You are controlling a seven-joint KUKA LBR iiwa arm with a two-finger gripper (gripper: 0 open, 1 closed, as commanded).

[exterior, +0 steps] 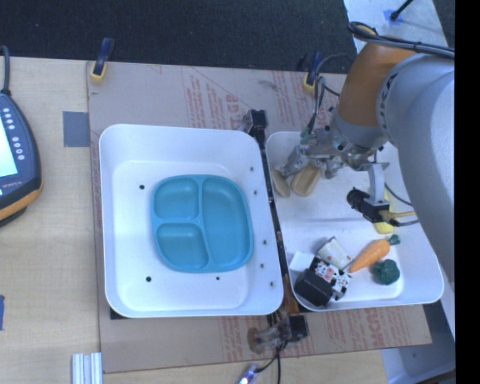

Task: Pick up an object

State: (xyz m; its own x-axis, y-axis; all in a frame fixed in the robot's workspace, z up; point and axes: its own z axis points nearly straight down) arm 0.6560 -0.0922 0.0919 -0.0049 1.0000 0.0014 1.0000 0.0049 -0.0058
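Over the far left corner of the right bin (328, 214) the gripper (294, 182) hangs low, close against the wall that bin shares with the left bin (120, 214). Its two tan fingertips (306, 181) stand a little apart with nothing between them, so the claw is open and holds nothing. The grey arm with its orange band (372, 78) reaches in from the right above that bin.

The loose things to pick from lie together at the near end of the right bin, well apart from the claw. An orange carrot (368, 254) lies at a slant, its tip towards a small white cup (333, 250). A green lump (386, 272) sits just beside the carrot's thick end. Nearer the shared wall a black and white cluster (318, 282) rests against the bin's near rim; its separate pieces are too small to tell apart.

A blue divided plate (202, 222) lies flat in the middle of the left bin. Both bins sit on a cardboard sheet (184, 94), and a handheld screen unit (4, 158) lies on the bench at the far left
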